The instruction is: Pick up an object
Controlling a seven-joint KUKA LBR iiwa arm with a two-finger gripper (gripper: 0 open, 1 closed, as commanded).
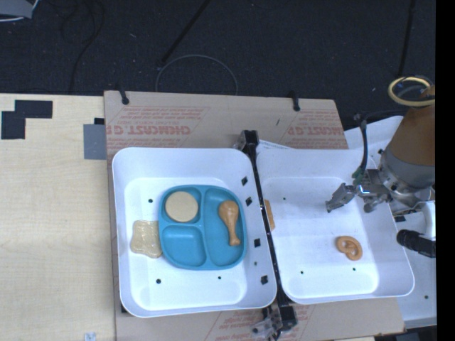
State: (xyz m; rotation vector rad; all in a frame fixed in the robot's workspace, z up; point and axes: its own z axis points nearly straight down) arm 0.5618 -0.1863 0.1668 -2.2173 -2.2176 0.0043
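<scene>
Lying flat on the right bin floor: small golden-brown pretzel.

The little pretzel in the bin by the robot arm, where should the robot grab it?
Probably from straight above, pinching across the pretzel from one outer edge to the other. It lies flat on the right bin floor with bare space all around, so the gripper fingers could drop on either side.

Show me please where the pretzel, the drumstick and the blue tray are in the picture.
pretzel (349, 247), camera view, middle of its twisted loop.
drumstick (229, 219), camera view, middle of its length.
blue tray (186, 248), camera view, floor of its lower left compartment.
</scene>
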